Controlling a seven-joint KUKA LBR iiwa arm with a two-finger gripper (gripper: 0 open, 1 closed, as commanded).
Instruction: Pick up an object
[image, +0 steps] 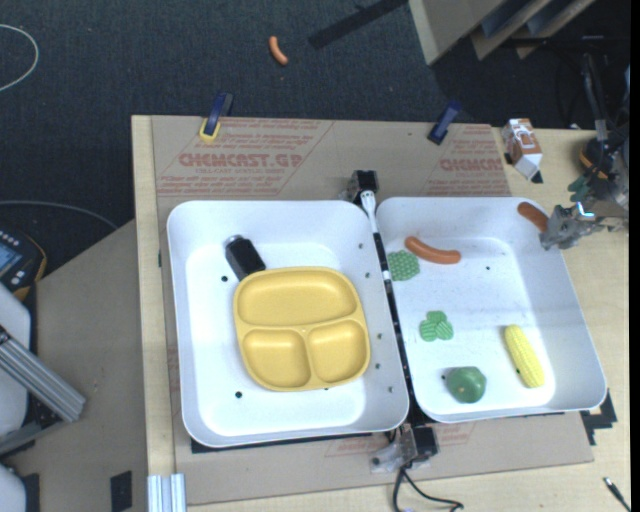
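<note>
Gripper (560, 228) at right bin's (575, 300) far right rim, beside an orange sausage end (531, 212); grip state unreadable. Nothing lifted yet. Better: centre squarely over one toy, descend straight.

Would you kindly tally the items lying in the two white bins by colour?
Green: 3, a flat leafy piece, a small broccoli-like piece, a round green fruit
Yellow: 2, divided tray, corn cob
Orange: 2, sausage, second sausage
Black: 1, block
Total: 8

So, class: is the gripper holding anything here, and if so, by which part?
It cannot be told. The gripper sits at the right bin's far right rim, beside an orange sausage.
</note>
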